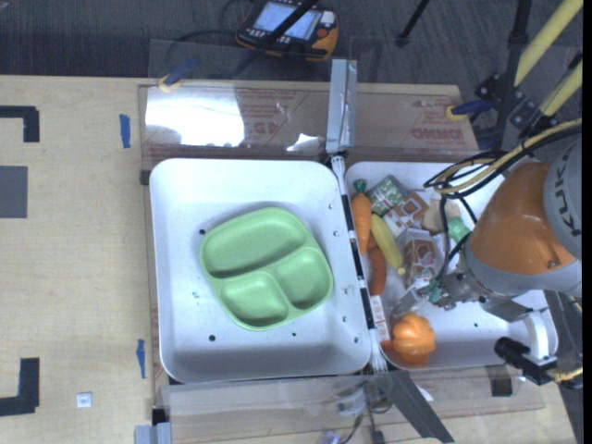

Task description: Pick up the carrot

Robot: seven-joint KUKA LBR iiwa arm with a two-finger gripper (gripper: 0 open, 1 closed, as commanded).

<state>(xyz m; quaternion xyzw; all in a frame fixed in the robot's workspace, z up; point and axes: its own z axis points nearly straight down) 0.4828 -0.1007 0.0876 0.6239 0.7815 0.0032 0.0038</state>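
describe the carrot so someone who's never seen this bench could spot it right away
Start at the right-hand white bin, the one the arm reaches into, and look along its left wall by the divider. The carrot lies there at the far end, a tapered orange piece with a green top. A yellow banana lies beside it, and the round orange fruit sits nearer the front.

Robotics lab: teach pendant [285, 24] on floor, tripod legs [427, 6], taped bench [74, 248], loose cables [481, 169].
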